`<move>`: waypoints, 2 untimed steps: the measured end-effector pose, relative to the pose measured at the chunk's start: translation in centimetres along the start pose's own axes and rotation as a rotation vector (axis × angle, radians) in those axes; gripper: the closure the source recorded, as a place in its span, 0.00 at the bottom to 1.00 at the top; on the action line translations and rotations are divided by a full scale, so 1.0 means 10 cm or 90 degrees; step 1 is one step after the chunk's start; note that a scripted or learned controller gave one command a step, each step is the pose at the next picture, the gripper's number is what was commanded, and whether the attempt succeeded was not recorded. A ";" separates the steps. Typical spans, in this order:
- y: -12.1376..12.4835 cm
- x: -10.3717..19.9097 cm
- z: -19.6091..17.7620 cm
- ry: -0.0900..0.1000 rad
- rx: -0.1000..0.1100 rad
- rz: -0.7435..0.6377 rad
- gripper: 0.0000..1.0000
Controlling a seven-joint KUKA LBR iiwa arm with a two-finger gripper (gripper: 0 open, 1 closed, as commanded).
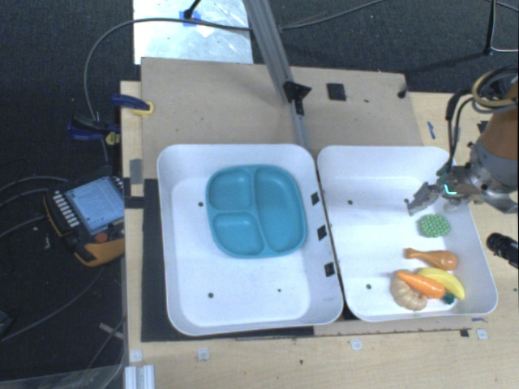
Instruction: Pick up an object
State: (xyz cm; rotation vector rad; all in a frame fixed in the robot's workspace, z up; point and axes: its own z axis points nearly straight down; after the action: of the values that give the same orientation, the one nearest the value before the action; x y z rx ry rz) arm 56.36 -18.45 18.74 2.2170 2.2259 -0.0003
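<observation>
In the right bin (381, 168), near its right wall, the gripper (425, 198) hangs above the white floor w/ nothing between its fingers; whether they're spread or closed I can't tell at this res. Just below-right of the gripper lies a green round thing (435, 226), no clear long axis, not touching it. Further below sits a drumstick (434, 258), long axis roughly left-right, thin end pointing left, fat end right. Below that a cluster in the bin's lower right corner: a carrot (420, 284) lying on a diagonal, running from upper left to lower right, a banana (446, 282) just beside it w/ its curve running the same way, & a tan pastry-like piece (407, 295) under the carrot's left end; these three touch or overlap. The cluster sits close to the bin's lower rim & right wall, so little room on those sides. Left of the gripper the bin floor is bare white, lots of open room toward the centre divider. Well to the left, in the left bin (178, 298), a blue divided plate (256, 211) sits in the upper half, apart from all the food items.
</observation>
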 end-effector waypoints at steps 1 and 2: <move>0.01 0.00 -0.01 0.000 -0.001 0.000 0.00; 0.04 0.00 0.41 0.000 0.001 0.001 0.00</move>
State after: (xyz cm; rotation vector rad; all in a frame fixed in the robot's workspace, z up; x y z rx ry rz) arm 56.72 -18.41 14.62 2.2196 2.2251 -0.0019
